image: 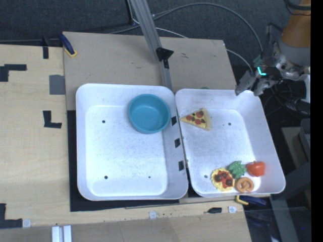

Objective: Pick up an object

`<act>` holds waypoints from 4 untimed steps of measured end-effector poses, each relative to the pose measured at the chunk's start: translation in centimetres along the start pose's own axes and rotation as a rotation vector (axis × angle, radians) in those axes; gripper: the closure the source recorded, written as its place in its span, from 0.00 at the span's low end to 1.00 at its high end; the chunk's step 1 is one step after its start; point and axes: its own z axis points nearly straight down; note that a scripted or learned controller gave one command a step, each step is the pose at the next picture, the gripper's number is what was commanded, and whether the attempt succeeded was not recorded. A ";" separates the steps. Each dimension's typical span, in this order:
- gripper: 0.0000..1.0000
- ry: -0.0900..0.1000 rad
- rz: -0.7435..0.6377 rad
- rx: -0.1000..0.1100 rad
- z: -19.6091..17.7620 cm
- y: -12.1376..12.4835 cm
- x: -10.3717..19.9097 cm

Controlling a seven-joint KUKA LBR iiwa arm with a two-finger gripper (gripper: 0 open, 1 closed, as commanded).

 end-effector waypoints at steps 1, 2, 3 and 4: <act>0.00 0.000 0.000 0.000 0.0 0.0 0.0; 0.00 0.000 0.000 0.003 4.3 -0.1 0.1; 0.00 0.001 0.000 0.004 9.1 -1.0 0.6; 0.00 0.000 0.000 0.004 13.4 -0.7 0.5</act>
